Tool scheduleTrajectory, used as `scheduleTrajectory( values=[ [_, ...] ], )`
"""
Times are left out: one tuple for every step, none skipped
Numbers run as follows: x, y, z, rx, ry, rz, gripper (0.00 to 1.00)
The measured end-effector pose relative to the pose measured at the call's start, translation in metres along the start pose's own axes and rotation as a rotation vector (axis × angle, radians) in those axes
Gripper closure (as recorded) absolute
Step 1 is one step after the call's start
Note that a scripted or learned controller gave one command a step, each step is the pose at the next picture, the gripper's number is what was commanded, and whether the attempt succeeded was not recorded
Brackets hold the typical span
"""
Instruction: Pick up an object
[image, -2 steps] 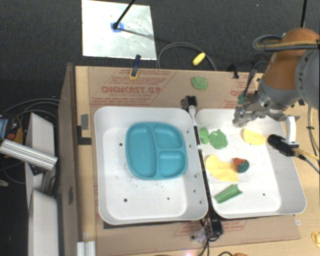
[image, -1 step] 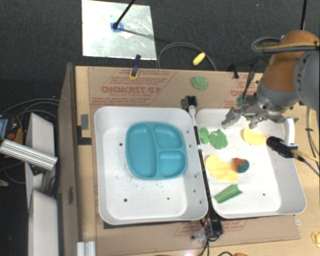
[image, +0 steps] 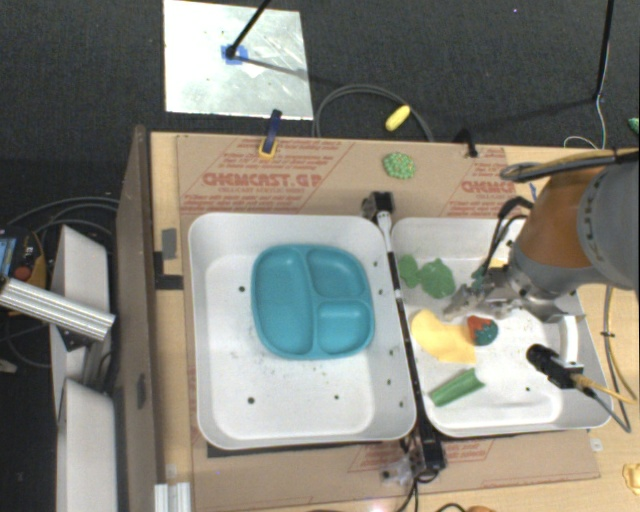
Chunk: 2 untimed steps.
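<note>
The right bin (image: 520, 405) holds several small things. Two green pieces (image: 425, 274) lie near its back left corner. A yellow soft object (image: 443, 337) lies at the middle left, and a green cylinder (image: 455, 386) lies in front of it. A small red and teal object (image: 483, 330) sits just right of the yellow one. My gripper (image: 480, 303) reaches in from the right and hangs right above the red and teal object, close to it. Nothing shows held in the gripper.
The left bin (image: 220, 330) bears a blue divided plate (image: 310, 300). A metal divider (image: 398, 310) runs between the two bins. Behind the bins, a green knobbly ball (image: 399, 165) lies on the cardboard and a yellow plug (image: 397, 118) lies beyond it.
</note>
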<state>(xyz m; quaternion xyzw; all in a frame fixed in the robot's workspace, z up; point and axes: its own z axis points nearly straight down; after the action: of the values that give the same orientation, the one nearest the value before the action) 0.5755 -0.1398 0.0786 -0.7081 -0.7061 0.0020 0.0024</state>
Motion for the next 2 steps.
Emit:
scheduleTrajectory(
  values=[
    [0.000, -0.026, -0.005, -0.005, 0.000, -0.003, 0.00],
    [0.001, -0.024, -0.016, -0.009, 0.000, -0.004, 1.00]
  ],
)
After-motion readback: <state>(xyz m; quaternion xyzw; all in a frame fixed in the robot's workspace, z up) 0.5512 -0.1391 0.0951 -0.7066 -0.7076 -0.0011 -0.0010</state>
